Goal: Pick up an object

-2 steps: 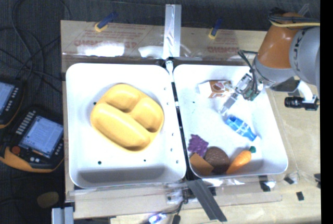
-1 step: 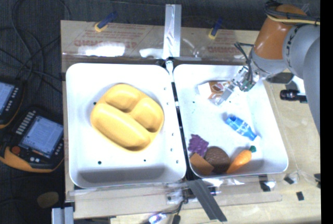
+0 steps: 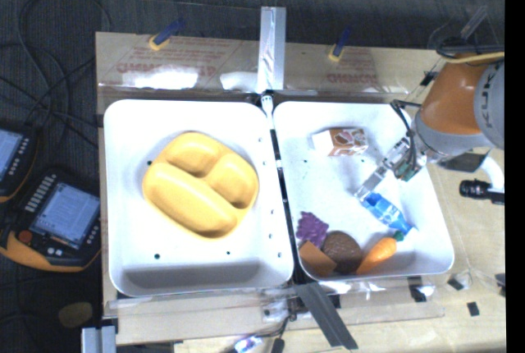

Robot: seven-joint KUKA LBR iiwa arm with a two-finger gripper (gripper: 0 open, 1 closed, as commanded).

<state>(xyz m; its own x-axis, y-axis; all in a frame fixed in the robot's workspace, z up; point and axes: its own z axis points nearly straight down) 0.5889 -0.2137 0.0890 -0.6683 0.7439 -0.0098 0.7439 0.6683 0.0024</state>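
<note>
Left bin (image 3: 123, 179) holds yellow bread (image 3: 201, 183); right bin (image 3: 426, 204) holds bottle (image 3: 385, 212), carrot (image 3: 379, 254); gripper (image 3: 385, 172) state unclear, perhaps open.

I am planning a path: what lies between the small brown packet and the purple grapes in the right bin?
In the camera view, only bare white bin floor lies between the packet and the grapes. The gripper and blue bottle sit further right.

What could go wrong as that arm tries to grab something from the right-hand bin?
The gripper hangs just above the small blue bottle, which lies on its side; being round, it may roll or slip away. The carrot, brown ball and purple grapes crowd the bin's near edge, so a grab there could catch two things or hit the wall.
</note>
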